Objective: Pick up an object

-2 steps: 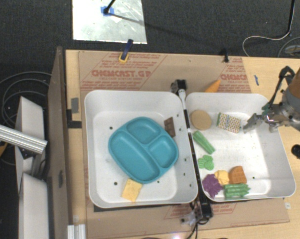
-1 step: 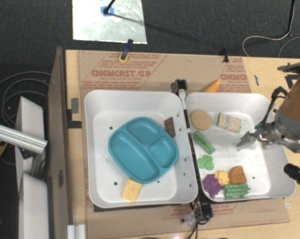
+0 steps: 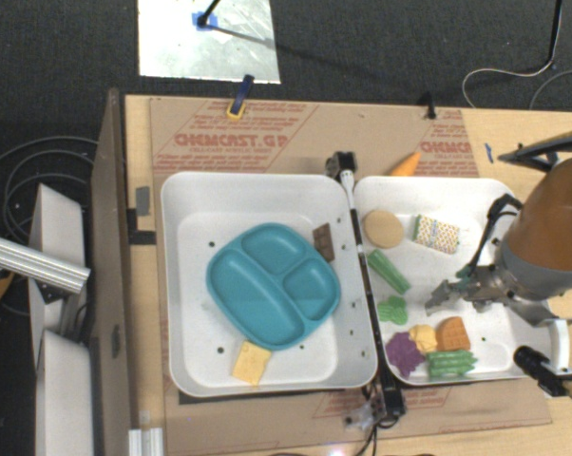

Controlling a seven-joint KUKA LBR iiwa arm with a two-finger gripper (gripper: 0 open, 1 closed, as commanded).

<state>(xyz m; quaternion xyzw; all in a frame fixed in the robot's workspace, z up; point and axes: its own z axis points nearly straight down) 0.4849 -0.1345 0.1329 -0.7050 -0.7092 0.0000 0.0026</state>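
Camera view: we see our end effector point(image 3: 449, 295) low over the right bin point(image 3: 476, 190); whether it is spread or pinched we cannot tell, and nothing shows gripped in it. The orange block point(image 3: 453, 332) lies just below it in the picture, toward the bin's near rim, touching a yellow piece point(image 3: 423, 337) on its left and the green bundle point(image 3: 449, 363) beneath, so we judge a short shift nearward suffices.

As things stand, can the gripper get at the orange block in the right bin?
Probably yes: the gripper hovers just above-left of the orange block, whose top is uncovered, though the green piece and yellow piece crowd it.
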